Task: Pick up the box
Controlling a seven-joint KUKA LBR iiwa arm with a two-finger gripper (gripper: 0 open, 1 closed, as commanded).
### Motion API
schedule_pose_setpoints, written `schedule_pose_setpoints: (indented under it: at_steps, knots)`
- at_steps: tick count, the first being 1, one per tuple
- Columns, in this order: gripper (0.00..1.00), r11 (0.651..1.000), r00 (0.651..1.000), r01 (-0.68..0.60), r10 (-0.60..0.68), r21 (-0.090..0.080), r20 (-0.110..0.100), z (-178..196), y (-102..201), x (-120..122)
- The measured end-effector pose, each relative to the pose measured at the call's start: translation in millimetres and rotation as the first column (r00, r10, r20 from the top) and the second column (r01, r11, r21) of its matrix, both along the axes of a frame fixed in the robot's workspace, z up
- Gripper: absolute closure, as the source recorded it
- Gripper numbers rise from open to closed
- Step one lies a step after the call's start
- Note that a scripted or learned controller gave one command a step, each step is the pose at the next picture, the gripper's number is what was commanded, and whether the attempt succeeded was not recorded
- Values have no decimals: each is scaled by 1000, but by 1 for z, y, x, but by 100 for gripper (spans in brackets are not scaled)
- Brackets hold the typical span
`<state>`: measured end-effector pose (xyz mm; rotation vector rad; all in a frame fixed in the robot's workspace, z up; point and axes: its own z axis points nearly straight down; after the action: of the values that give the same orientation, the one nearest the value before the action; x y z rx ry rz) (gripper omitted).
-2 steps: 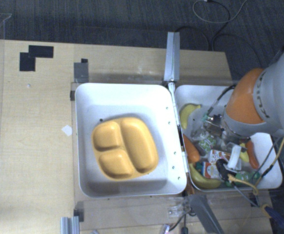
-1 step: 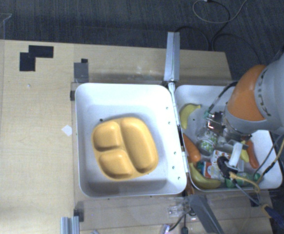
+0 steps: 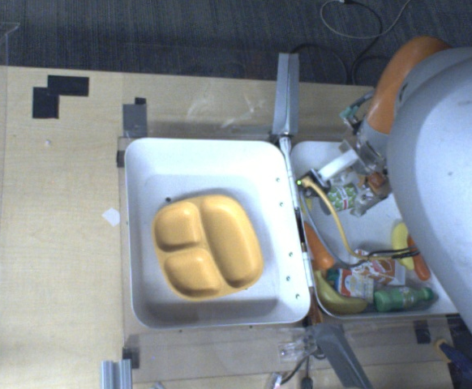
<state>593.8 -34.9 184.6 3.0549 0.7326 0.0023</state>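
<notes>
Grey arm hangs over the right bin (crowded); jaws by the box, grip unclear.

Arm cut off by the right edge and covering much of the right bin, far side and right wall hidden beneath it. Gripper mostly buried under wrist hardware and cable; state of the tips impossible to read. Box partly masked by that hardware, print too small to read, possibly a green and white carton. Carrot half tucked against the bin wall. Banana covered along its top by a packet with illegible print. Green bottle cut short by the arm. Cable on the floor running off the top edge.
</notes>
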Motion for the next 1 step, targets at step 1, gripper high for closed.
schedule_pose_setpoints:
  at_steps: [1]
  knots:
    - [100, 995, 995, 96, -96, 0, 2, 44, -55, 64]
